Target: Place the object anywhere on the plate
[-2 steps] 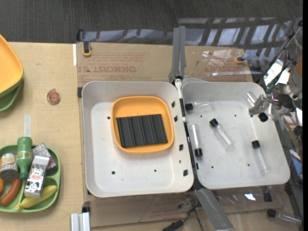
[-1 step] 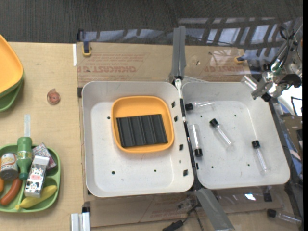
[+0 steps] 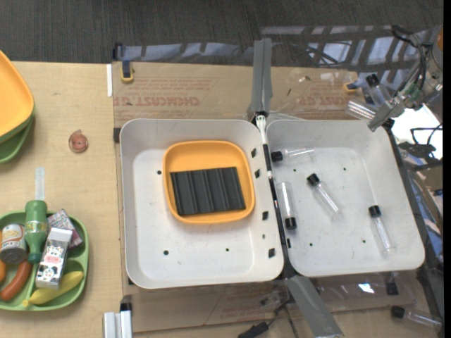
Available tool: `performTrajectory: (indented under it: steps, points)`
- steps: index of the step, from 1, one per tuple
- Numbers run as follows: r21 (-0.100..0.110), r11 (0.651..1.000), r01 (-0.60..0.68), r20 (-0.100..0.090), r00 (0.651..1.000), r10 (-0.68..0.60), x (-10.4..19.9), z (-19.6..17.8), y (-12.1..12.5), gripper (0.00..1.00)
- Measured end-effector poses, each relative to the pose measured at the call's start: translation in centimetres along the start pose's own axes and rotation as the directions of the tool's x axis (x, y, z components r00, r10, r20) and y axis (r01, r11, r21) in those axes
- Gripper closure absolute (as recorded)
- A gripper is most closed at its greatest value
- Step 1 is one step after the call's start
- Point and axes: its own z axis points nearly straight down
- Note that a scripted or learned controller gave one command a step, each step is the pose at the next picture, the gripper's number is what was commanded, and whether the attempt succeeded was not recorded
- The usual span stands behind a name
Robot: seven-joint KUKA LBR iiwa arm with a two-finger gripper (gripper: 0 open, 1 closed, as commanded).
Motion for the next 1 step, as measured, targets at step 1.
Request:
performTrajectory:
  steps: [1]
  points:
    - [-0.001,0.984,0.180,0.001,0.984,-0.180,-0.12,-5.07,0.42,1.00]
